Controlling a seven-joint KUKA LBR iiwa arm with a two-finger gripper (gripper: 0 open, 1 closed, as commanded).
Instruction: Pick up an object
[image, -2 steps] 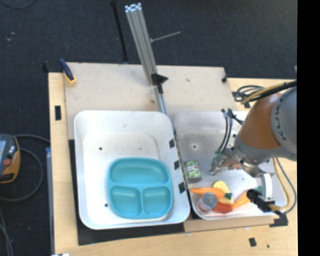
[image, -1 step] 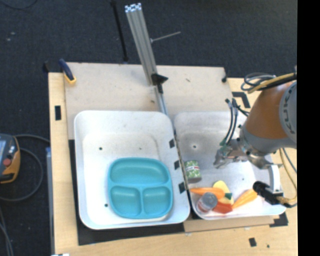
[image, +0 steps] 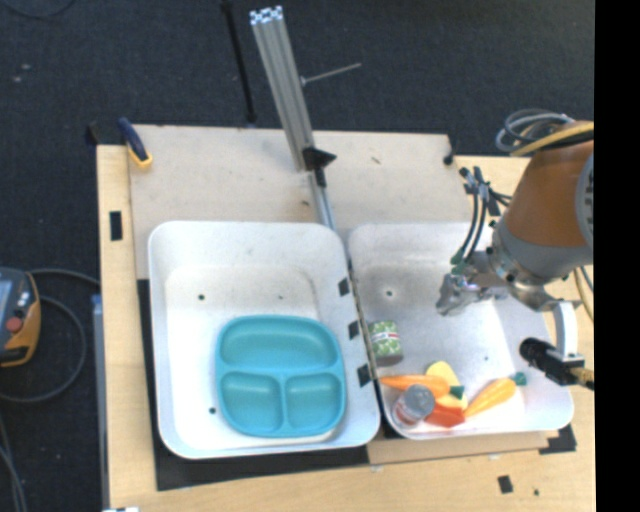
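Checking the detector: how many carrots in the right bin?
2. One carrot lies at the front of the right bin, by the green box; the other carrot lies tilted, right of the pile. More may hide beneath.

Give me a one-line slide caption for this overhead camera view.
Gripper hovers over the right bin above a pile of toy food; a blue divided tray sits in the left bin.

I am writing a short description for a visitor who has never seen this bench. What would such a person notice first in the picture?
Most likely the turquoise divided tray, lying in the left white bin toward its near side. Next, the cluster of small bright toys, orange, yellow and red, piled at the near edge of the right white bin. Then the grey arm with its orange band reaching in from the right, its claw over that bin.
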